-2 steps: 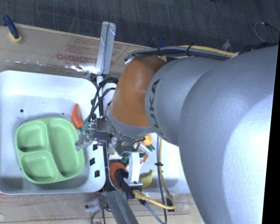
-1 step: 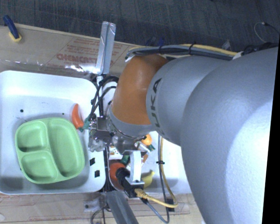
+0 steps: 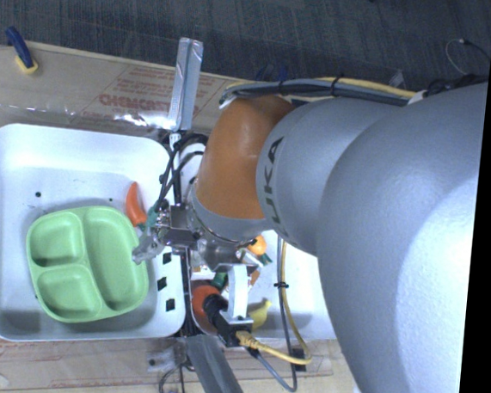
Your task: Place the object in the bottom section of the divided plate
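- The gripper (image 3: 147, 247) sits at the right edge of the green divided plate (image 3: 88, 263), low over the rim of its big right-hand section, right next to the wall between the two bins.
- Whether the gripper is wide or narrow I cannot tell from here, as the metal parts blur together, and I can't make out anything held in it.
- An orange, carrot-like piece (image 3: 135, 203) lies in the left bin (image 3: 24, 161) just above and beside the plate's upper right edge, just up from the gripper. Its long axis runs up and down with a slight lean. I judge this to be the likeliest thing to be placed, though I can't be sure.
- The bottom section of the plate (image 3: 68, 291) lies down and to the left of the gripper, so the coming move would run from the plate's right rim toward that lower-left hollow.
- All three hollows of the plate look bare, so the task looks not yet done.
- The right bin (image 3: 302, 326) is mostly hidden under the arm (image 3: 317, 172). Between the arm's parts I can see bits of orange, red and yellow things (image 3: 256, 309), but not clearly enough to name.
- Both bins rest on the worktop (image 3: 84, 81).
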You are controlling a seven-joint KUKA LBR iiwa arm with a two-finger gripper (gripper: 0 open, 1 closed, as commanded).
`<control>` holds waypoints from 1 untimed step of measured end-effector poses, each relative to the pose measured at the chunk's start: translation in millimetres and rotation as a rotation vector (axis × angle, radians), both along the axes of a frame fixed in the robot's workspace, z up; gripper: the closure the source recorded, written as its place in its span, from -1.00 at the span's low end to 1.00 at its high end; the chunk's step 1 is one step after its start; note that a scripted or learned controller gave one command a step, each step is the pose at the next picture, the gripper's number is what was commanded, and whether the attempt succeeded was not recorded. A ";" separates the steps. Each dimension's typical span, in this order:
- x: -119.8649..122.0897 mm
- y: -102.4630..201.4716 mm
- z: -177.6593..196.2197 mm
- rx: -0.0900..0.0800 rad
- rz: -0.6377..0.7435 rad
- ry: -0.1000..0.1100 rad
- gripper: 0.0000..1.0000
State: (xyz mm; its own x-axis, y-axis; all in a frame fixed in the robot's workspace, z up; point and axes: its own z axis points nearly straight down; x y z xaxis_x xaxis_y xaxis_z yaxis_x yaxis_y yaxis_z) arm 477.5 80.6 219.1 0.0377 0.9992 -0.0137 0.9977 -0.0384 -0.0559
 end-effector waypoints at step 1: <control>0.5 0.6 6.0 -0.002 0.009 0.009 1.00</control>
State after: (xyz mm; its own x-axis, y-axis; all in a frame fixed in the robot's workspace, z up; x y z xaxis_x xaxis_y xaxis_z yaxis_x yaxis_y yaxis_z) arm 478.0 81.2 225.0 0.0291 0.9994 -0.0162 0.9974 -0.0301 -0.0648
